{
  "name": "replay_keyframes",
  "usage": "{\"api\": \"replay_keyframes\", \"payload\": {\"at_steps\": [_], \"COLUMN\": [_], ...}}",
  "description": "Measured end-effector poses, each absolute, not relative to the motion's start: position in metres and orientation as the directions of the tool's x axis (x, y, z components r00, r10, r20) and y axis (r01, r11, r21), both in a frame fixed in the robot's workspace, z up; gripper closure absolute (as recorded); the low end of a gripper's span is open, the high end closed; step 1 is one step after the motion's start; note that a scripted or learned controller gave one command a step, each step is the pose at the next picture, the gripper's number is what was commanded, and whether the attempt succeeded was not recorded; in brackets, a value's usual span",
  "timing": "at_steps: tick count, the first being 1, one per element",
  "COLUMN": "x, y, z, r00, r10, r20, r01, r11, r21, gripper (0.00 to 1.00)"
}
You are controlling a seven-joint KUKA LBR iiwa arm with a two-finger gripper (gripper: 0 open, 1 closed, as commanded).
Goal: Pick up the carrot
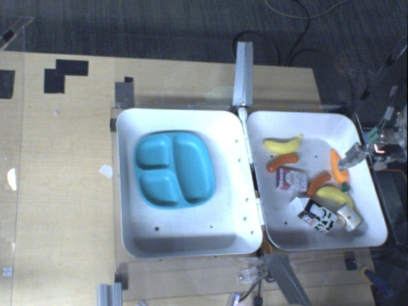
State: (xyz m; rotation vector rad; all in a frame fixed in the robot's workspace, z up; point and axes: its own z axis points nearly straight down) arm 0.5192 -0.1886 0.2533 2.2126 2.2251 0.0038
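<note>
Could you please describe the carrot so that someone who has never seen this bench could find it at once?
Look in the right-hand white bin, at its right wall beside the gripper. The carrot lies there, a short orange piece with a green end. The orange sausages nearby have no green, and the bananas are yellow.

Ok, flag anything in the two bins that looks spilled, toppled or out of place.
Nothing looks spilled or broken. The right bin holds a loose jumble: the small cartons lie on their sides among toy food. The carrot sits by the right wall, with the gripper at it. The blue tray sits squarely in the left bin.
</note>
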Motion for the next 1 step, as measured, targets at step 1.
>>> {"api": "replay_keyframes", "payload": {"at_steps": [1], "x": [0.547], "y": [-0.1541], "z": [0.1096], "r00": [-0.167], "r10": [0.986], "r20": [-0.003], "r01": [0.986], "r11": [0.167], "r21": [0.008], "gripper": [0.0]}}
